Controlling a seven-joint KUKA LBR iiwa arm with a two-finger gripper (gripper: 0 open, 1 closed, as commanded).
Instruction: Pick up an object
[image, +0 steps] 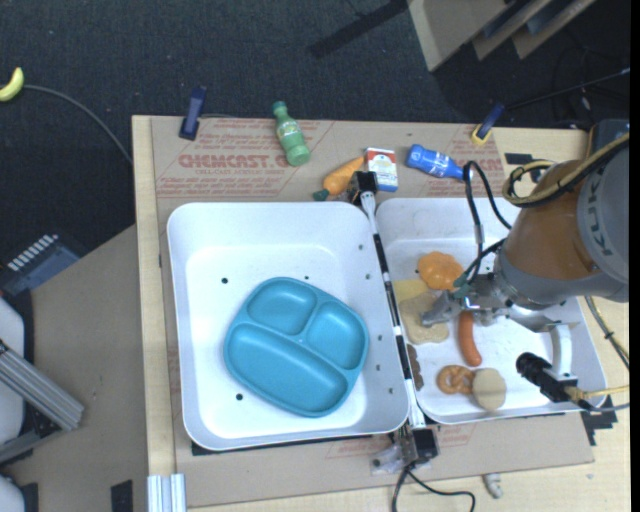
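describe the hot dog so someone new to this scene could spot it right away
Start at the right white bin, where the arm reaches in among toy food. Just below the gripper lies the hot dog, a slim red-orange sausage lying roughly upright in the view. Its neighbours are rounder: an orange lump above, a beige piece below.

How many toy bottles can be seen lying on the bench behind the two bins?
2: a green bottle behind the left bin, and a blue bottle behind the right bin. The arm may hide others.

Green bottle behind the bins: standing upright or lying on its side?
Lying on its side. The green bottle rests flat on the cardboard behind the left bin, cap pointing away.
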